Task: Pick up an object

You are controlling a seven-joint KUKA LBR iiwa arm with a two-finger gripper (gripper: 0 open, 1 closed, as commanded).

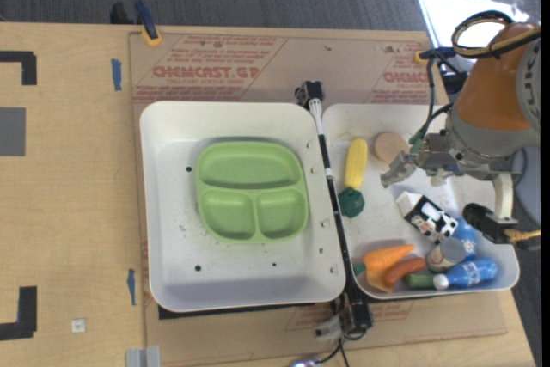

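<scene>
While the grey arm (498, 99) with its orange band leans in over the right bin (507, 275), the left bin (163, 211) beside it carries a green three-compartment plate (252, 189) near its middle. The gripper (397, 168) hangs above the right bin's upper part, fingers spread a little with nothing between them, just beside a tan round disc (388, 145). Left of that disc lies a yellow corn cob (355, 164), with a dark green piece (351, 202) just below it. Toward the right bin's lower wall sit a carrot (388, 259), a blue bottle (471, 272) and a black-and-white cow toy (430, 219).
</scene>
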